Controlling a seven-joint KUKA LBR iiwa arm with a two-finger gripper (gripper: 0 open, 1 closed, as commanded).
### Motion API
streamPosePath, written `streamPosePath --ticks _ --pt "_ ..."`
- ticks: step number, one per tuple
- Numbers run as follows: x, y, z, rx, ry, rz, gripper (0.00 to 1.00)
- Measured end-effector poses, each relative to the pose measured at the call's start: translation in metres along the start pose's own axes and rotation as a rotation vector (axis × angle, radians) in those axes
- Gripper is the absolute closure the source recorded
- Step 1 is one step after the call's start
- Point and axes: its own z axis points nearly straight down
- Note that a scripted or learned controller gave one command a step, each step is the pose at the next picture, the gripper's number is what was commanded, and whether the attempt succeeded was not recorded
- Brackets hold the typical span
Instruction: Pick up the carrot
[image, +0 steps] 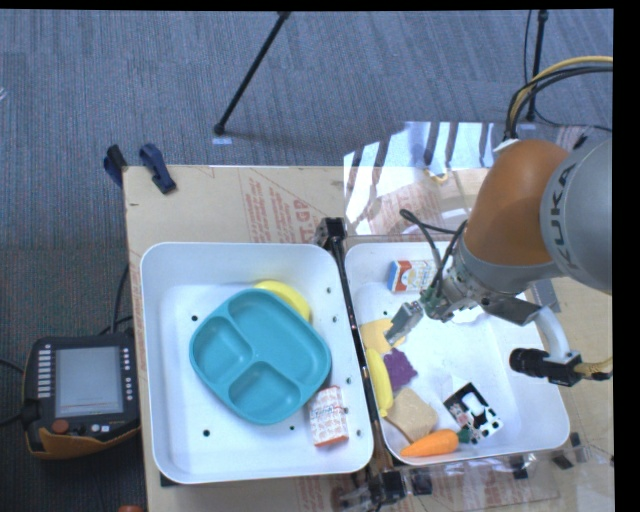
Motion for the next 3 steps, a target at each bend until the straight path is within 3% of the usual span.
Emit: streamPosePath --ticks 1,2,3 --pt "-0.035 0.002 0.052 0.004 0.002 0.093 0.00" --pt "-0.030 -0.013 0.099 -0.003 -0.001 0.129 0.00" --pt "-0.044 0.030 0.098 -0.004 0.000 0.037 0.00"
